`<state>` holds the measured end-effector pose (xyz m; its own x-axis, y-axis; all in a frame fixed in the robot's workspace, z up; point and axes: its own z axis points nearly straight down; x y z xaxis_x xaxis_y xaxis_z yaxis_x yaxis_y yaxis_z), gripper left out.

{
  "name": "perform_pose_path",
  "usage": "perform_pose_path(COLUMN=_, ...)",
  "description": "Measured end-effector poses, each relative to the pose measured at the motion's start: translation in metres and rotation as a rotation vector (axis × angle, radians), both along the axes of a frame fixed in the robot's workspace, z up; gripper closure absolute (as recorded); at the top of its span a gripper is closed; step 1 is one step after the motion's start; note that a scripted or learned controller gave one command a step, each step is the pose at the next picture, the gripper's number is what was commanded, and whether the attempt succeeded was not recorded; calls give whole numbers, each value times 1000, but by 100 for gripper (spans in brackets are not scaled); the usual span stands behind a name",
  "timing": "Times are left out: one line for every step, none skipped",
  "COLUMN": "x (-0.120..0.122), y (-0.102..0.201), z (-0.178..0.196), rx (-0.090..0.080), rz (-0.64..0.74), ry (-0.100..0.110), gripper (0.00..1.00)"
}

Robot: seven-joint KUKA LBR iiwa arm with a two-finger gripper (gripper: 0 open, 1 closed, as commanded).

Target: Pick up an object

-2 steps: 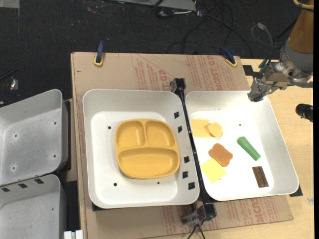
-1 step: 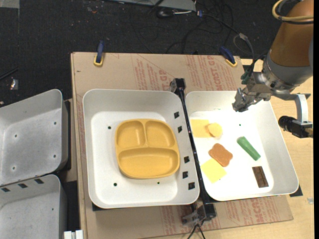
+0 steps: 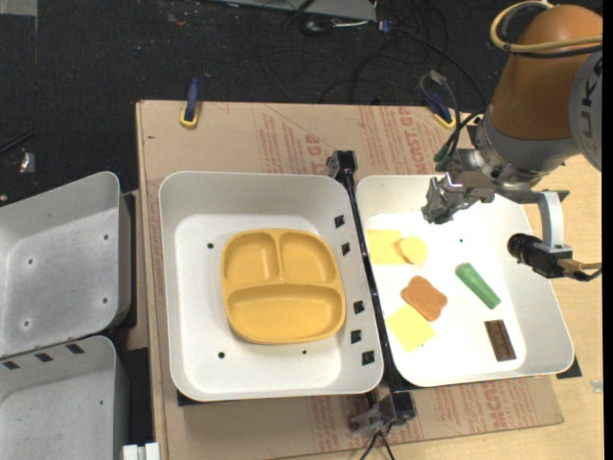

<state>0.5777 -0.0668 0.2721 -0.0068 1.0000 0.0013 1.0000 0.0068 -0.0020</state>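
Gripper, finger state indiscernible, hovers over right bin near its far edge, approach step; nearest candidate, yellow slice with orange round, lies just nearer the camera; descent and alignment required.

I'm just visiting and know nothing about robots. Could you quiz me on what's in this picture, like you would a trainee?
1. True or false: the yellow divided tray sits in the right bin.
2. Which lies nearest the claw? A) brown bar B) green stick C) yellow square
3. Fill in: the toast-like piece overlaps a ____ slice.

Key: 1 false; 2 C; 3 yellow.
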Motion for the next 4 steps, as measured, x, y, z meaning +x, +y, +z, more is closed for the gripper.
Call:
perform_pose_path(x=-9, y=45, z=-3, rx=-1, rz=0, ry=-1, gripper=100)
perform_pose_path(x=-30, y=93, z=-21, rx=0, rz=0, ry=1, gripper=100)
perform_pose_path(x=-43, y=150, z=-35, rx=1, rz=1, ry=1, gripper=100)
perform_pose_path(x=-42, y=146, z=-35, rx=-2, rz=-6, ry=-1, gripper=0)
